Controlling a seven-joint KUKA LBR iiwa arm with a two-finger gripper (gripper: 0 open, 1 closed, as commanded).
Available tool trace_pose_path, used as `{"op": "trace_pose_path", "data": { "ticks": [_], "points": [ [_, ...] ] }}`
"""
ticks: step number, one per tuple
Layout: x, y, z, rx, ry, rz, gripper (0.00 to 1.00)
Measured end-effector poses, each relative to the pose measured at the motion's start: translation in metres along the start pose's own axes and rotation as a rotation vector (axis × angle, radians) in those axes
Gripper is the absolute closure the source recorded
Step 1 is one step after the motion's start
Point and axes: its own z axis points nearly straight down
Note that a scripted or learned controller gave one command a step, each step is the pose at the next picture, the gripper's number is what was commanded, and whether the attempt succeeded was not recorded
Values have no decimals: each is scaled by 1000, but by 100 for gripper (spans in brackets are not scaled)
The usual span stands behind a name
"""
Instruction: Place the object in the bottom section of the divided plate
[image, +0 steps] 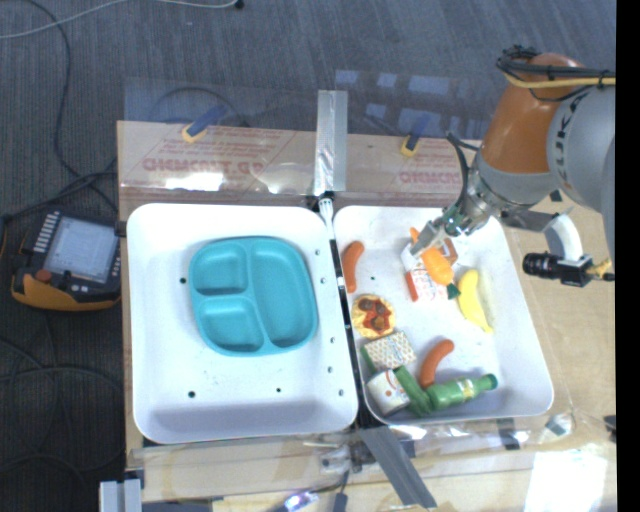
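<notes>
We see a handheld control pendant (65, 258) with a grey screen and orange casing on the dark carpet (60, 420) at the far left, its black cables (40, 360) looping across the floor. Behind the two white bins lies a brown cardboard sheet (235, 160) bearing reversed red lettering, with a silver tape strip (328, 145) down its middle.

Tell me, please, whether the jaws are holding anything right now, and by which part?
It cannot be told: the gripper sits low over an orange item in the right bin, too small to judge.
</notes>
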Motion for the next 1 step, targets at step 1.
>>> {"op": "trace_pose_path", "data": {
  "ticks": [1],
  "points": [
    [85, 24, 0, -3, 4, -143, 100]
  ]
}}
